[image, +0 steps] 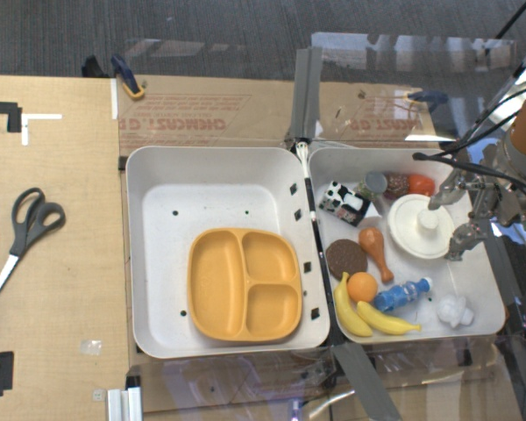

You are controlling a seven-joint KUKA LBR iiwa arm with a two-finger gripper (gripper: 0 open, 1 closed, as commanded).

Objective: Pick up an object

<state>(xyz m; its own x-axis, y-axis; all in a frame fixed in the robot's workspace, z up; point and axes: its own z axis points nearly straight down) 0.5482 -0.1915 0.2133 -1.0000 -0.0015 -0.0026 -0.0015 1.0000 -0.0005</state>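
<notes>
- The left bin (149, 235) carries a yellow divided plate (244, 283), lying flat toward its near side, well apart from the arm.
- The right bin (491, 279) holds the clutter: a white round dish (418, 226) with a raised knob, a banana (361, 312), a blue bottle (401, 295), a brown drumstick toy (376, 251), a dark round cookie (345, 258), an orange (362, 286), a black-and-white cow toy (344, 202) and a white crumpled lump (455, 310).
- The gripper (457, 219) hangs at the right edge of the white round dish, its two fingers spread apart with nothing between them; one tip sits over the dish's far rim, the other just off its near-right rim.
- The likeliest target, I judge, is that dish, in the middle-right of the right bin. Being round, it has no long axis; its knob points up.
- Risk: the rim is broad and shallow, so the tips could slide off it or press it down and tilt it, rather than catch it.
- Risk: a descent slightly to the right would meet bare bin floor or the wall.
- The blue bottle, lying near the dish, has its long axis running left to right, cap end toward the orange as far as I can tell.
</notes>
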